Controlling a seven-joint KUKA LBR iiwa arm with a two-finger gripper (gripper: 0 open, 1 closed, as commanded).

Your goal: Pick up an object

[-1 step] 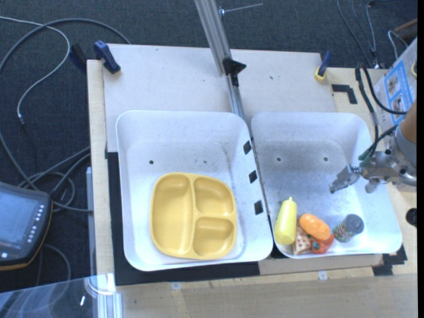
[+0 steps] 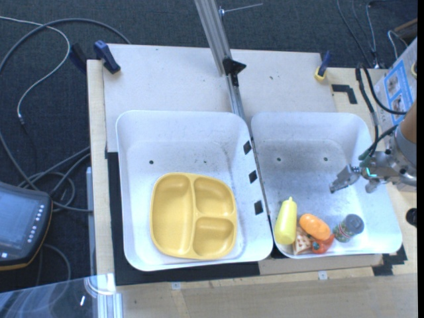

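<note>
End effector (image 2: pixel 356 177), a grey two-finger unit reaching in from the right, hangs over the right-hand shallow white plastic bin (image 2: pixel 311 128) with its fingers spread apart and nothing between them. Candidate objects lie apart from it, toward the near edge of that bin. A small dark round-topped jar with a mottled label (image 2: pixel 348 228) sits closest, just below it. An orange rounded plastic toy (image 2: pixel 314 226) rests below and to its left, touching a red-and-tan flat piece (image 2: pixel 305 244). A yellow plastic squeeze bottle (image 2: pixel 286 222) stands further to its left. Well to its left, across the divide, the left-hand shallow white bin (image 2: pixel 175 128) holds a yellow three-compartment plastic tray (image 2: pixel 194 215). Both bins sit on the pale worktop (image 2: pixel 172 71).
</note>
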